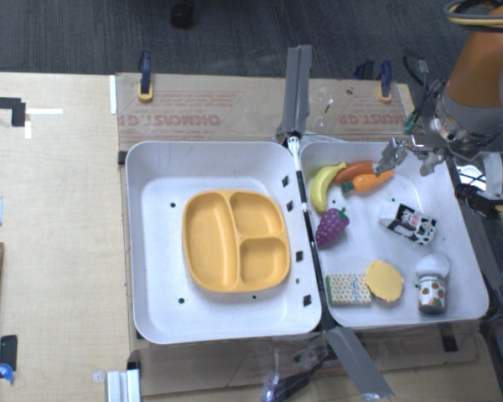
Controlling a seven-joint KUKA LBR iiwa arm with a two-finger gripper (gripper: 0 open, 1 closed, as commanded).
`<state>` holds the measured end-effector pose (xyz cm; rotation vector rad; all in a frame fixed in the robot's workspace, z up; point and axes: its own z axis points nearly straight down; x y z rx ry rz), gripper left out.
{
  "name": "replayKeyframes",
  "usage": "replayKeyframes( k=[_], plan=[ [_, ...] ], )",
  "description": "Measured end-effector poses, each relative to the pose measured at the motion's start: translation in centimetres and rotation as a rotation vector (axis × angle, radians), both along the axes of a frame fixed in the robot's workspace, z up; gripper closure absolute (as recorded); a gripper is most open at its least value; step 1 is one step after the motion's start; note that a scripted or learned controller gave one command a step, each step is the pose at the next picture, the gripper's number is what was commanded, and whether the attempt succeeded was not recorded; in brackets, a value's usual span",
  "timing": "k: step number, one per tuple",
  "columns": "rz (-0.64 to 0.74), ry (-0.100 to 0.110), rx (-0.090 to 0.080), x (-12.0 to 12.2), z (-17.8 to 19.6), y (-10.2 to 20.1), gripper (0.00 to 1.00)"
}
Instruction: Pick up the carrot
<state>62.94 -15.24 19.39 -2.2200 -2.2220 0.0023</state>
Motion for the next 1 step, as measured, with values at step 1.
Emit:
replayKeyframes(
  k=[1],
  plan=[
    [0.206,-0.012,-0.003,2.89,-9.53,0.35,0.0]
  ],
)
